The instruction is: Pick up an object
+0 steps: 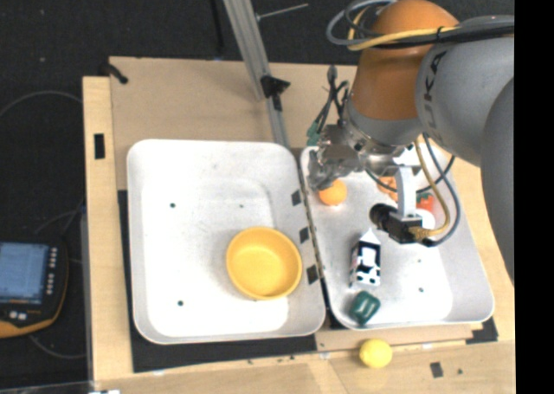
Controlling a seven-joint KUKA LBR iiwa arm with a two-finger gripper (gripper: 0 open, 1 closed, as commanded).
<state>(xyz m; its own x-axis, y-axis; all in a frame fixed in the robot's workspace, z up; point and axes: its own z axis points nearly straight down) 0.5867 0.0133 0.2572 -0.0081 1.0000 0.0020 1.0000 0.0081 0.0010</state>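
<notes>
- Camera view: the grey arm with its orange band (394, 54) reaches in from the right and hangs over the upper part of the right shallow white bin (463, 297).
- The metal claw (327, 171) sits low at the upper left corner of that bin, close to the divide between the two bins; whether it is open or closed cannot be told from this angle.
- A small round orange ball (332, 194) lies in the right bin, just under and touching the claw's tip in the picture; it cannot be seen whether it is between the fingers.
- A small black-and-white carton with a cow pattern (366, 263) lies further down the same bin, near its middle.
- A dark green angular block (364, 306) rests just below the carton, near the bin's lower edge.
- A small red-orange object (423, 203) shows partly behind the black fitting and cables on the arm's wrist.
- A yellow plastic bowl (264, 262) stands upright in the left shallow white bin (173, 210), toward its lower right.
- A small yellow ball (375, 353) lies on the brown counter (199, 98), outside the bins, just below the right one.
</notes>
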